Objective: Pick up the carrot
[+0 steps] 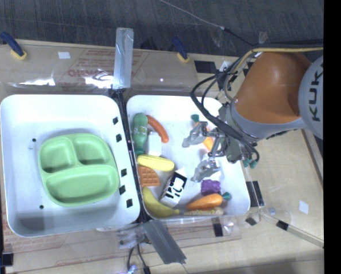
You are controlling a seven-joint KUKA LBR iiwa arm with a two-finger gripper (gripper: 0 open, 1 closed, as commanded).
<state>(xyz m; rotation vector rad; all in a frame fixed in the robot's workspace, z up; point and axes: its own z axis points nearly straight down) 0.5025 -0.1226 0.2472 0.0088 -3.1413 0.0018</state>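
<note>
The carrot [205,201], orange with a green leafy end [225,196], lies flat near the front right corner of the right bin [176,104]. My gripper [200,152] hangs over the right side of that bin, a little behind the carrot and apart from it. Its two fingers [194,136] are spread open, pointing left, and hold nothing. Purple grapes [211,185] sit between the gripper and the carrot. A small orange piece [208,144] shows close to the gripper's palm.
The right bin also holds a green vegetable [139,132], an orange-red sausage-like piece [158,129], a yellow corn cob [155,163], a waffle [148,177], a banana [156,206] and a black-and-white box [175,188]. A green divided plate [77,168] sits in the left bin.
</note>
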